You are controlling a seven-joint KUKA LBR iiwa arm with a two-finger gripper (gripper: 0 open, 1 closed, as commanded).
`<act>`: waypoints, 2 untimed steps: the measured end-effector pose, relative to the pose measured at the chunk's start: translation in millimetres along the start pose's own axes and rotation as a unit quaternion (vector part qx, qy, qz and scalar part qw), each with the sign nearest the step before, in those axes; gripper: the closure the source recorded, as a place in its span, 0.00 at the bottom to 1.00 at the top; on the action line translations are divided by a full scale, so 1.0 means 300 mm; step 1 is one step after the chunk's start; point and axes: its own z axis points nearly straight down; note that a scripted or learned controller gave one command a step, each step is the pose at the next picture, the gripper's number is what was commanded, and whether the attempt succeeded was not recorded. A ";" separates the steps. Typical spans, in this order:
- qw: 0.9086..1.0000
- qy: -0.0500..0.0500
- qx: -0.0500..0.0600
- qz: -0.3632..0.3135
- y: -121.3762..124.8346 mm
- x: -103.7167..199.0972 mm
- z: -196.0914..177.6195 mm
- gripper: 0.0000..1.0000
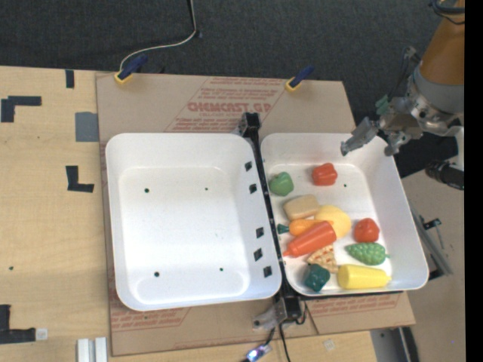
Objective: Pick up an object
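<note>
The right bin (386, 173) holds several toy foods: a small red piece (324, 174), a green ball (281, 183), a beige bread piece (301, 206), a yellow lemon (336, 220), an orange-red carrot (309, 238), a red tomato (366, 229), a green bumpy piece (367, 253), a yellow corn-like piece (364, 277) and a teal piece (316, 277). My gripper (370, 146) hangs above the bin's far right corner, open, with nothing between its fingers. It is up and to the right of the small red piece.
The left bin (181, 217) sits beside the right one, joined by a black clip strip (259, 202). Both rest on a cardboard sheet (219, 108) clamped at the back. The arm's orange band (447, 47) rises at the far right.
</note>
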 end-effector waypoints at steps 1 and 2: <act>1.000 0.000 0.002 0.001 -0.078 -0.086 0.654 0.00; 1.000 -0.001 -0.001 -0.002 -0.053 0.188 0.622 0.00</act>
